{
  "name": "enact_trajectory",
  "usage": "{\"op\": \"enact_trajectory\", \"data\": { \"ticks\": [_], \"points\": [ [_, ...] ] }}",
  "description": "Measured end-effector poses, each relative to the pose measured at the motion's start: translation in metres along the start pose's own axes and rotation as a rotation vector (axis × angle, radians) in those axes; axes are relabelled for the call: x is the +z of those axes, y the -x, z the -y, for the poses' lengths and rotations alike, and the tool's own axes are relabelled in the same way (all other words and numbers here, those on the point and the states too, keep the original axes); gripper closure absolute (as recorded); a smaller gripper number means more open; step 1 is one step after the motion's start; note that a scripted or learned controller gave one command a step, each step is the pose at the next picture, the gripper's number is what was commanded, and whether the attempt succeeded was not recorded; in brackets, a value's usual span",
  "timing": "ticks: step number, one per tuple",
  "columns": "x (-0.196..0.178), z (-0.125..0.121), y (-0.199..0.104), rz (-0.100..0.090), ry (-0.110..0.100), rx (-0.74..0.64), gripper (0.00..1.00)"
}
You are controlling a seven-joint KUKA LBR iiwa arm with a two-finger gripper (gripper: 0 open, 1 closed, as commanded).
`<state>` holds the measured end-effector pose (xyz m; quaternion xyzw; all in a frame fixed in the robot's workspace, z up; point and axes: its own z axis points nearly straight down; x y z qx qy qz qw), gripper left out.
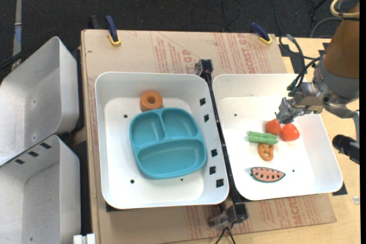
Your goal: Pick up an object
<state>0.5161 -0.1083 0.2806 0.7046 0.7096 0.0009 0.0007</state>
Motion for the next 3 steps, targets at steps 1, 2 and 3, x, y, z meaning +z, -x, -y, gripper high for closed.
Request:
{"op": "enact_trajectory", "data": {
  "ticks": [1, 2, 3],
  "points": [
    [0.0, -0.015, -0.058, 0.0, 0.0, 0.0, 1.0],
    [-0.001, -0.025, -0.11, -0.001, -0.001, -0.001, 1.0],
    [0.004, -0.042, -0.165, 0.0, 0.0, 0.0, 1.0]
  ]
}}
